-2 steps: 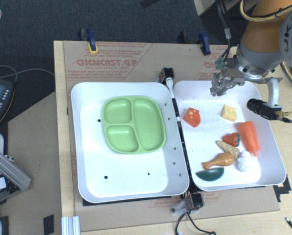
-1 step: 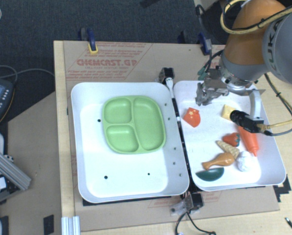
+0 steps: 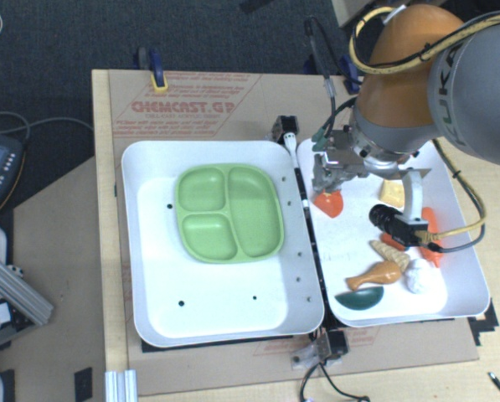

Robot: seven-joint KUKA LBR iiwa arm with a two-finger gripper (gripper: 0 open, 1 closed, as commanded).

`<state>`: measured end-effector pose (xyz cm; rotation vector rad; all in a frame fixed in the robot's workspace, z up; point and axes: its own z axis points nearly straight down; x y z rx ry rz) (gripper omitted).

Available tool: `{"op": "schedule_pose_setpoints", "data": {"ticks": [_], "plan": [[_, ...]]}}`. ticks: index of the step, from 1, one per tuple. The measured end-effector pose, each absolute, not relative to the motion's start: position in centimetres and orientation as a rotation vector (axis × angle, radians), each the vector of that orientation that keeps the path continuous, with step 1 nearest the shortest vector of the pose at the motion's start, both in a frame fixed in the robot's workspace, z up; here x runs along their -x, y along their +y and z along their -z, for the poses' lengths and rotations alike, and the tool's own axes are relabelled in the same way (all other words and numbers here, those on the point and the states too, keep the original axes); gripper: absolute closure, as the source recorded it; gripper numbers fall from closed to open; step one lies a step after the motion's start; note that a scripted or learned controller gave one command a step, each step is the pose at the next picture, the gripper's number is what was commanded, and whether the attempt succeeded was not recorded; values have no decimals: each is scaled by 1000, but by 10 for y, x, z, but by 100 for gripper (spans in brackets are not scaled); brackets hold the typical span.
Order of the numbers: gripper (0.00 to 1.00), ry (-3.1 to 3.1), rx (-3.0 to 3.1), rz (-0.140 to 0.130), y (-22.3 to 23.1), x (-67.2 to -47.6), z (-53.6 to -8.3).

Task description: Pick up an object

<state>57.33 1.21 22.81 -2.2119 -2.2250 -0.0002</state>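
Observation:
My gripper [image 3: 327, 184] hangs over the near-left part of the right bin [image 3: 463, 296], close to the wall shared with the left bin. A red-orange object [image 3: 328, 203] shows directly below its tip, touching or nearly touching it; whether it is gripped is hidden by the wrist. Further right in that bin lie a yellow wedge [image 3: 392, 193], an orange carrot-like piece [image 3: 432, 239], a tan wooden piece [image 3: 377, 273], a dark teal piece [image 3: 360, 299] and a white lump [image 3: 418, 280].
The left bin [image 3: 149, 291] holds a green divided plate [image 3: 229, 213] in its upper middle. The arm's large orange-banded body [image 3: 404, 65] overhangs the back of the right bin. A cardboard sheet [image 3: 182, 99] lies behind the bins.

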Motion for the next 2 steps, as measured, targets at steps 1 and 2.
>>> {"op": "schedule_pose_setpoints", "data": {"ticks": [1,2], "plan": [[100,-2222,2214,-3,45,-531,-226],[100,-2222,2218,-1,56,-530,-229]]}}
